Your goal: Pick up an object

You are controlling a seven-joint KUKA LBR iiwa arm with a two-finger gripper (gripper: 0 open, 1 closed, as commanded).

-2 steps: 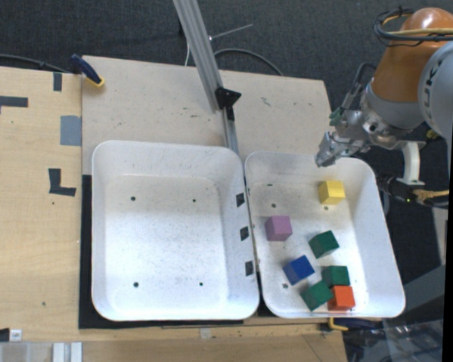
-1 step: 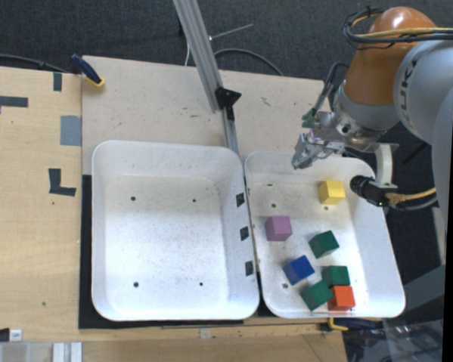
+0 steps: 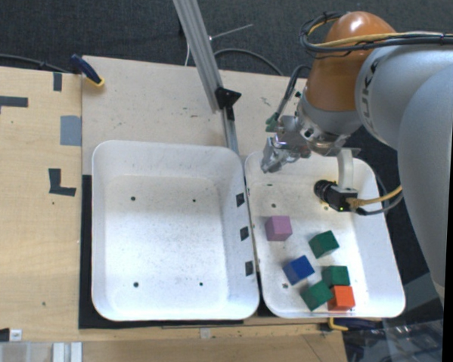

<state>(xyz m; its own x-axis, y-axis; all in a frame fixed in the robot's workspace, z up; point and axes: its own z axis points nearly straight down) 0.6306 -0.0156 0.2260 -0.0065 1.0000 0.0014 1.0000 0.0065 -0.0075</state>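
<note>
Hand (image 3: 275,160) hangs over right bin's (image 3: 382,245) far corner; we cannot tell its spread.
Blocks cluster nearer; purple cube (image 3: 278,228) closest, likely target.

The surface (image 3: 28,204) looks like pale, matt wood or plywood, with grey tape patches (image 3: 70,129) stuck on at the left. Both white bins (image 3: 167,154) look like smooth plastic with a faint sheen, the left one finely speckled. The blocks in the right bin, such as the purple block (image 3: 278,228) and the orange block (image 3: 343,297), look matt and smooth. The arm (image 3: 413,95) has smooth grey shells and a glossy orange band (image 3: 348,35). A slanted rail (image 3: 203,46) at the far side looks like brushed metal.
</note>
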